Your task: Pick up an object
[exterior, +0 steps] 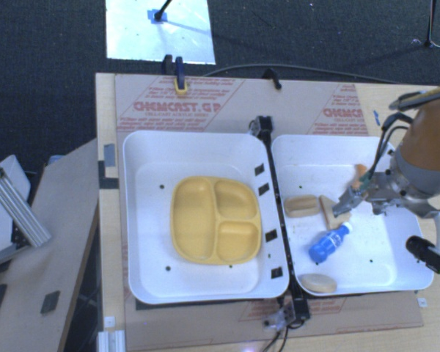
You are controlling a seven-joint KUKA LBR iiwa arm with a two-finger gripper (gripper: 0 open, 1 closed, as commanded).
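The right bin (367, 149) holds several small things. A blue bottle (328, 243) lies tilted near its middle. A tan oval piece (301, 206) and a tan block (328, 212) sit side by side to the upper left of the bottle. Another tan oval (319, 283) rests by the front rim. A small orange piece (361, 171) lies further back. My gripper (343, 203) comes in from the right and hangs low over the bin, its tip right beside the tan block and just above the bottle. Nothing shows as held in it.
In the left bin (150, 160) lies a yellow divided plate (216, 220). A black clipped divider (271, 196) runs between the two bins. The arm's orange band (431, 134) and grey wrist cover the right bin's far right side.
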